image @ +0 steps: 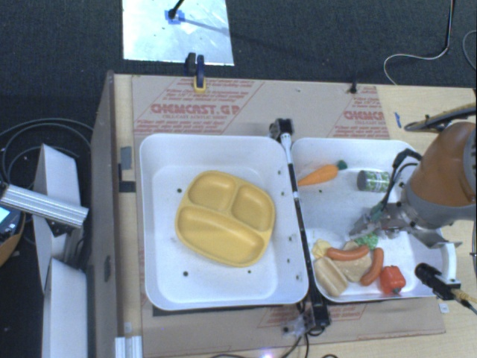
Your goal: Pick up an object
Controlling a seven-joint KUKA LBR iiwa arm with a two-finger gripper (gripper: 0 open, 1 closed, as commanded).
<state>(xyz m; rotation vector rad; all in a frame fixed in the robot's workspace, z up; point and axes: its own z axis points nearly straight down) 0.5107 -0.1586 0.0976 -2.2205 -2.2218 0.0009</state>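
Nearest me, toy food crowds the right bin's (328,155) front: red pepper (392,279), two sausages (347,253), bread (331,274). My gripper (370,226) hangs over a green piece (366,240); its grip I cannot tell. Carrot (319,175) and can (373,179) lie beyond; a yellow tray (225,216) sits in the left bin (160,200).

Red "CHEMCAST GP" print repeated on brown protective sheet (223,99) covering tabletop, beyond far edges of both bins; right-hand copy slanted, partly cut off.
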